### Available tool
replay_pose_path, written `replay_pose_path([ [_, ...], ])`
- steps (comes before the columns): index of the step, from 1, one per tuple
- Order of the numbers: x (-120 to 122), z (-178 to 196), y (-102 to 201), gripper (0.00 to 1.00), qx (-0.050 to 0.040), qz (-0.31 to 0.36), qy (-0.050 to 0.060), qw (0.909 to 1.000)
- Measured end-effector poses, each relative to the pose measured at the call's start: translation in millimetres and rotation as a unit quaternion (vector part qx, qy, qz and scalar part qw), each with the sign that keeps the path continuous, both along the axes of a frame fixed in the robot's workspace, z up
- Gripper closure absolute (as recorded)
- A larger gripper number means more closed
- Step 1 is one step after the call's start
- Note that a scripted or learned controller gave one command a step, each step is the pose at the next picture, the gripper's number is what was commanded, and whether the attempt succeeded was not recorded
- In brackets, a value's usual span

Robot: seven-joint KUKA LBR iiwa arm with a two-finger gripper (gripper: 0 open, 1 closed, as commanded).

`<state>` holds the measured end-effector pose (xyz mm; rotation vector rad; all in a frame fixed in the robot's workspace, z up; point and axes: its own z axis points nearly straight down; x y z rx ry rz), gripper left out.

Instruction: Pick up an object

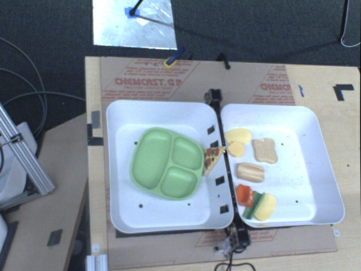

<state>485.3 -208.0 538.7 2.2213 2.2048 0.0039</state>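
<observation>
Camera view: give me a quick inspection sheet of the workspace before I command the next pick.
Surface: bench with printed cardboard bears two white bins, left bin and right bin, side by side.
Job's things: right bin holds yellow pieces, toast slice, hot dog, red and green vegetable, yellow piece; pizza slice lies in the left bin by the divider.
Clutter: green divided plate in the left bin.
Gripper: nothing seen.
Cables: dark cables on floor, left.
Surroundings: shiny sheet beyond the bench.
</observation>
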Motion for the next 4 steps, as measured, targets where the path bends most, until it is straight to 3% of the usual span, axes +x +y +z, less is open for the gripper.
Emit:
replay_pose_path([
  [1, 1, -157, 65, 0.00, 0.0057, 0.008, 0.011, 0.9999],
  [2, -2, -371, 118, 0.00, 0.0057, 0.006, 0.012, 0.9999],
  [3, 2, -354, 236, 0.00, 0.0050, 0.011, 0.004, 0.9999],
  [4, 3, -343, 229, 1.00, 0.0039, 0.006, 0.002, 1.0000],
])
